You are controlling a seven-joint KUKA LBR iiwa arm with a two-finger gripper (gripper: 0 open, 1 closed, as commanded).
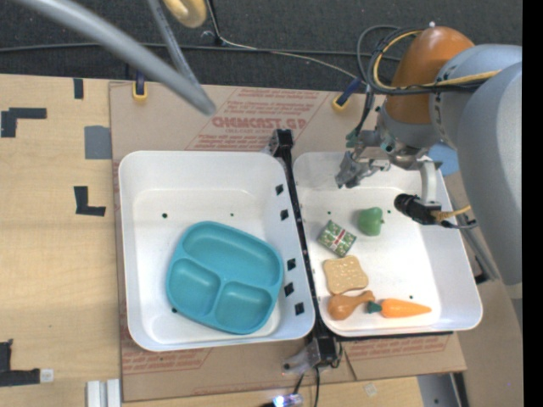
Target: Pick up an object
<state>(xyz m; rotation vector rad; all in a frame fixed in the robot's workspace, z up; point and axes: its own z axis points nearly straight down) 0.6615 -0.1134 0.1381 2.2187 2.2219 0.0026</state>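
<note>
My gripper [349, 176] hangs over the far part of the right bin [448, 265], with nothing seen between its fingers. Below it in that bin lie a green pepper-like piece [370, 220], a small green patterned box [337, 238], a slice of toast [345, 274], a brown drumstick [346, 304] and an orange carrot [402, 309]. The gripper is above and slightly left of the green piece, apart from all of them.
The left bin [153, 185] holds a teal divided plate [223, 275]. A black divider [293, 219] runs between the bins. A grey pole [119, 36] crosses the top left. Cables loop near the arm's orange band [428, 58].
</note>
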